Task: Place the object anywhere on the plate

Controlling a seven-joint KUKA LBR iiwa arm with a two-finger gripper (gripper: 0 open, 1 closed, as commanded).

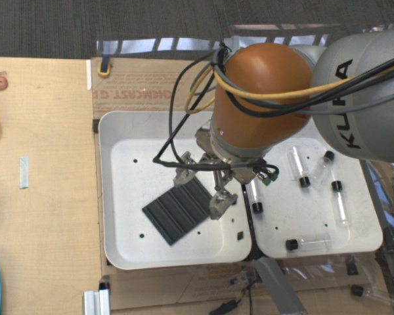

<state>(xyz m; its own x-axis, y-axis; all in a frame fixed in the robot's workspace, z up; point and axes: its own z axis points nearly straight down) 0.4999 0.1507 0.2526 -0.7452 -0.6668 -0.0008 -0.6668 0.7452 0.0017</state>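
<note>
A dark ribbed rectangular plate lies tilted on the floor of the left white bin. My gripper hangs under the orange wrist, over the plate's upper right corner. Its two silver fingers stand apart, so it is open, and I see nothing between them. Several clear tubes with black caps lie in the right bin. One capped tube lies at that bin's left wall, just right of the gripper. A small black bit rests on the left bin's floor near its right wall.
The big grey arm and orange wrist cover the back of both bins. Black and yellow cables loop down to the gripper. A wooden bench lies to the left, with cardboard behind the bins.
</note>
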